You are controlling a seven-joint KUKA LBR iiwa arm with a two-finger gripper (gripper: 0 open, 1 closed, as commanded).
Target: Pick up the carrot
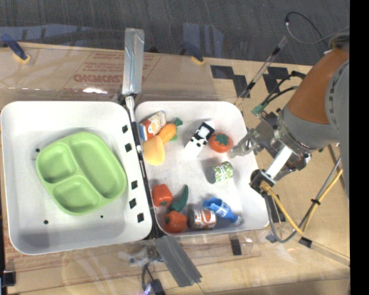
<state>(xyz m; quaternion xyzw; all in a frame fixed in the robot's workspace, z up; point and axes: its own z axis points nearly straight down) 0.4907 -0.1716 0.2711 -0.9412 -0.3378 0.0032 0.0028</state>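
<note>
Carrot (166, 131) lying at the right bin's (246, 128) far-left corner, green top pointing away from the divider, touching a yellow fruit (154, 150) and just beside a small can (151, 125). Gripper (245, 144) poised at the bin's right rim near the tomato (221, 142); fingers too blurred to tell apart. Likely trouble: crowded corner, grabbing the fruit or can instead, or knocking the toy cow (200, 135) on the way across.
</note>
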